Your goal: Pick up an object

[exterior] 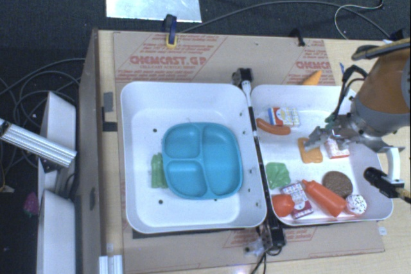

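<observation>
Camera view: arm (385, 93) reaches over right bin (292, 94); jaws' state unclear.

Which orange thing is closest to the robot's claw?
The flat orange piece in the right bin, right beside the gripper. The orange bottle lies lower down, and the hot dog sits further left.

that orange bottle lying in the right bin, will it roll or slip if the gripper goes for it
The orange bottle lies on its side and looks rounded, so it may roll if nudged. Its surface looks smooth, perhaps slippery. The brown disc and a small carton sit close beside it and might block rolling.
</observation>
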`<state>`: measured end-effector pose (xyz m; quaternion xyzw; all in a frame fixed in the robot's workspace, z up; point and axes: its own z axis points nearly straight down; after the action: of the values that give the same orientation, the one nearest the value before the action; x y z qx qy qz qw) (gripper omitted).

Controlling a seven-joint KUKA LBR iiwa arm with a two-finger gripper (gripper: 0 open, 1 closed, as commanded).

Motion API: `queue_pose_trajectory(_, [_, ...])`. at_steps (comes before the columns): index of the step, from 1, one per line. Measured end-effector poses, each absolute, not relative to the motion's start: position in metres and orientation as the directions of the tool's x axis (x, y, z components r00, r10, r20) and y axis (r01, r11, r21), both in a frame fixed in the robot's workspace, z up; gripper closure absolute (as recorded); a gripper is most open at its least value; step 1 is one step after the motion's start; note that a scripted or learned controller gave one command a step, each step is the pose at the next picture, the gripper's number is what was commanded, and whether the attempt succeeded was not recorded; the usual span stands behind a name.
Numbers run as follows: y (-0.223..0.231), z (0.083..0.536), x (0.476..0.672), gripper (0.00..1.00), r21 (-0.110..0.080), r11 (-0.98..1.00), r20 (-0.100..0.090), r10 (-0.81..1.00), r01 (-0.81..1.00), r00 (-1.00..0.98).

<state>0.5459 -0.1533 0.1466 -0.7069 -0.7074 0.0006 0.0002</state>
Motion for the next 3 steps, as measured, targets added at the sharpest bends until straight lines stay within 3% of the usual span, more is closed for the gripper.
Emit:
queue_pose_trajectory(1, [-0.138, 0.085, 0.557, 0.00, 0.003, 0.004, -0.001, 1.000, 1.000, -0.004])
queue_pose_trajectory(2, [-0.138, 0.096, 0.558, 1.00, 0.006, 0.005, -0.003, 1.000, 1.000, -0.005])
queue_pose_trajectory(3, [-0.184, 0.203, 0.526, 1.00, 0.005, 0.001, -0.003, 1.000, 1.000, -0.001])
